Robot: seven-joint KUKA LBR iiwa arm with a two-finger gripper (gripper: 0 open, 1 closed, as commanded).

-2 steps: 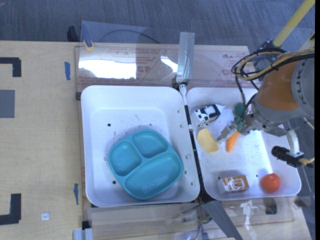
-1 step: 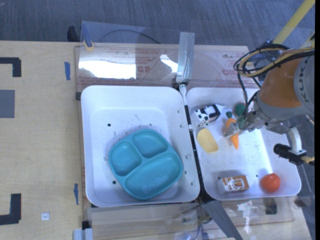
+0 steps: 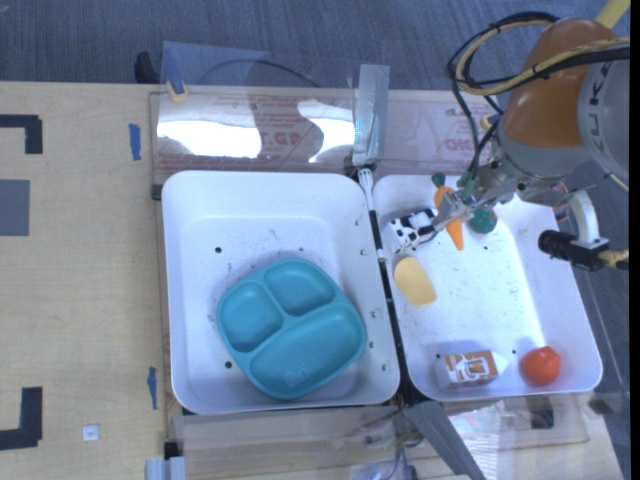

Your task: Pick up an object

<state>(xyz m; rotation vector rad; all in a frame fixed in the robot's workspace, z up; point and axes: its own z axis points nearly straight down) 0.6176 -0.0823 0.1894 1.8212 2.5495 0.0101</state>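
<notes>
Small carton [image 3: 467, 367] lies below the lowered gripper [image 3: 455, 208].

Pale wooden bench [image 3: 70, 298] stands on blue-grey carpet [image 3: 300, 8].

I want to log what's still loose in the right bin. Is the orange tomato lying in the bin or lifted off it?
Lying in the bin. The tomato rests on the right bin's floor at its near right corner, beside the small carton, well apart from the gripper.

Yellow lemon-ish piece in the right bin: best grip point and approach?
Come straight down and pinch the yellow piece across its narrow middle. It lies flat as an elongated oval, long axis running from upper left to lower right, so the short width likely fits the fingers. Its left side sits close to the right bin wall; stay off that side.
</notes>
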